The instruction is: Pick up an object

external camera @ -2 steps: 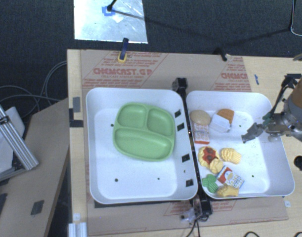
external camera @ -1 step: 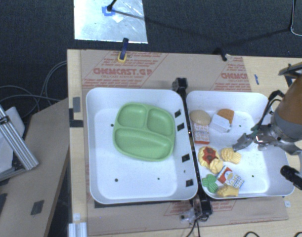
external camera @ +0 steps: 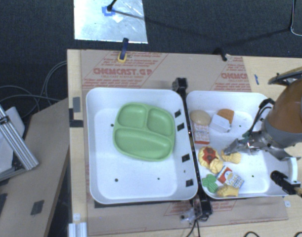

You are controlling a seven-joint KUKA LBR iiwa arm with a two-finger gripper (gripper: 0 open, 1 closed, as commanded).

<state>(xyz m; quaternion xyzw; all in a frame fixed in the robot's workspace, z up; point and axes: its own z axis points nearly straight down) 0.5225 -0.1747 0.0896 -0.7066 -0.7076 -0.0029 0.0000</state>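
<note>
gripper (external camera: 233, 148): seen low in the right bin (external camera: 254, 102), tips just above a yellow toy piece (external camera: 233, 157); finger state cannot be told
left bin (external camera: 96, 147): green divided plate (external camera: 143, 131) lying flat in it
right bin contents: red-yellow item (external camera: 209, 158), white block (external camera: 221, 124), small carton (external camera: 232, 177), green piece (external camera: 209, 182), all clustered at the left side
</note>
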